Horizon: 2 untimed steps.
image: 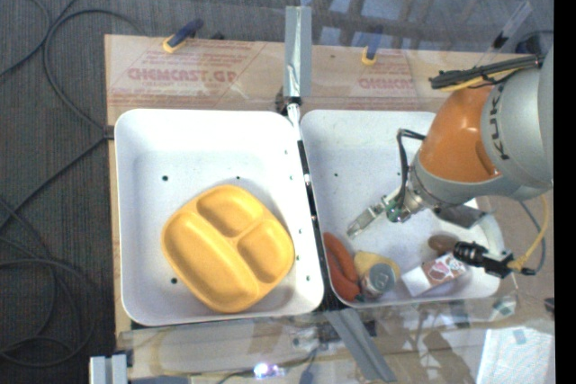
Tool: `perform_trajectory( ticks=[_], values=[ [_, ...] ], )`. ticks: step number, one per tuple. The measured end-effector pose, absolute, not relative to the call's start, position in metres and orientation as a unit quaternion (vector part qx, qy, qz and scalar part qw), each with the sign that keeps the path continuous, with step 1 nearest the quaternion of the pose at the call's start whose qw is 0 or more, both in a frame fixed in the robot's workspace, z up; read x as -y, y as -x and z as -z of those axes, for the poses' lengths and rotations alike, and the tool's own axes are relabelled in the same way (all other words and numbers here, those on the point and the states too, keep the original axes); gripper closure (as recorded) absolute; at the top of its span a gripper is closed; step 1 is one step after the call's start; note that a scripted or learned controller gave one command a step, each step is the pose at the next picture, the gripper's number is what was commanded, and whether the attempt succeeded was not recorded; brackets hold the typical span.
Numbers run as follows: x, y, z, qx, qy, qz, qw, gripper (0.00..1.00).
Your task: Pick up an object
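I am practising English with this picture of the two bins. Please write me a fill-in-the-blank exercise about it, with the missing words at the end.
1. The yellow divided tray lies in the ____ bin.
2. The tray has ____ compartments.
3. The pincer hovers over the ____ bin.
4. The orange sausage-shaped toy lies near that bin's ____ edge, by the divider.

Missing words: left; three; right; front

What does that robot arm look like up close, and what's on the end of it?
The arm is bulky and rounded, grey with a broad orange band above the wrist. Thin dark cables run along it. Its tool is slim and metallic, with a small green spot near its base.
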<state>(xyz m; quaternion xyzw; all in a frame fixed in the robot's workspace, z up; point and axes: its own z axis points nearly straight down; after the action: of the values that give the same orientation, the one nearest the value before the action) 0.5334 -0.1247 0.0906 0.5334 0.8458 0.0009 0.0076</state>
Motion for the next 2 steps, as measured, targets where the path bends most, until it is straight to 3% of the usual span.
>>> perform_trajectory(
  ticks=[1, 2],
  values=[
    [0.193, -0.570, -0.137, -0.840, -0.542, 0.0013, 0.001, 0.00],
    [0.204, -0.487, -0.090, -0.814, -0.581, -0.0015, 0.004, 0.00]
  ],
)
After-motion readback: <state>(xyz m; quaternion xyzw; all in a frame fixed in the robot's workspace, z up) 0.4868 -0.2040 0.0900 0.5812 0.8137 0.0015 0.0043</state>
